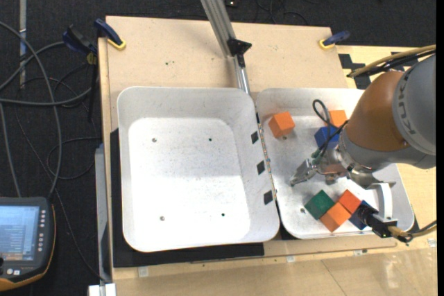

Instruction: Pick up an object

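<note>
Over the right bin [277, 215] the grey arm [409, 118] reaches in from the right edge, its orange band [371, 111] bulging above the wrist, and bends down toward the bin floor. Its gripper [303, 175] points left and slightly down, metal fingers [300, 178] low over the bare white floor near the bin's middle. They look slightly parted with nothing between them, though the tips are small and hard to read.

Blocks in the right bin: three orange, one green, and two blue pieces partly hidden. One orange block [281, 125] sits alone toward the bin's far left, well apart from the gripper, its faces turned a little off the bin's walls; it is about cube-shaped, with no clear long axis. A second orange block [338, 118] lies beside the arm, touching a blue block [323, 137]. At the near edge a green block [320, 204] sits just beside an orange block [340, 210], with a dark blue piece [359, 217] behind.

The left bin [132, 149] adjoins it on the bench [180, 55].
</note>
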Controlling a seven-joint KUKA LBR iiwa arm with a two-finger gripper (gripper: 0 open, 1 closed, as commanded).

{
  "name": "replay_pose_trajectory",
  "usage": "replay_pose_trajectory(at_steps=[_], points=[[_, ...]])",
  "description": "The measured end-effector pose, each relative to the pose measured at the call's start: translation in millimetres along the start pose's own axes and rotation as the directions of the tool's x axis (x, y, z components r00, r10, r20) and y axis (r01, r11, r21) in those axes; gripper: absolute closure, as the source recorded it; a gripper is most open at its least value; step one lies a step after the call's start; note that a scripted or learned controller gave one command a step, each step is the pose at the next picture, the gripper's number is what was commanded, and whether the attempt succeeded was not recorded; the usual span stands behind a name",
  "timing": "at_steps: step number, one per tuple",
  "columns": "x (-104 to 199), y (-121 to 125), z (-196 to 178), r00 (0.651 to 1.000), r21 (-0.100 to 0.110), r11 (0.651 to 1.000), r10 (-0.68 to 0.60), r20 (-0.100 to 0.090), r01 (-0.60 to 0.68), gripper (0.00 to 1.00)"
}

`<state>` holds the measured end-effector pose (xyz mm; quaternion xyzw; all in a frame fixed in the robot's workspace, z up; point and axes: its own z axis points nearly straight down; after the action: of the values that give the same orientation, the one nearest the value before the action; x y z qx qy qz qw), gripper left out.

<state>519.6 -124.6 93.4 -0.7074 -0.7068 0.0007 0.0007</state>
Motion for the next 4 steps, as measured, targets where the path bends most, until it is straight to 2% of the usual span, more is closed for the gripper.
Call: replay_pose_trajectory(at_steps=[1, 4], points=[[0, 1, -12, 1.000, -0.003, 1.000, 0.000, 0.000, 0.000, 1.00], [-28, 2, -160, 1.000, -0.009, 1.000, -0.002, 0.002, 0.002, 1.00]])
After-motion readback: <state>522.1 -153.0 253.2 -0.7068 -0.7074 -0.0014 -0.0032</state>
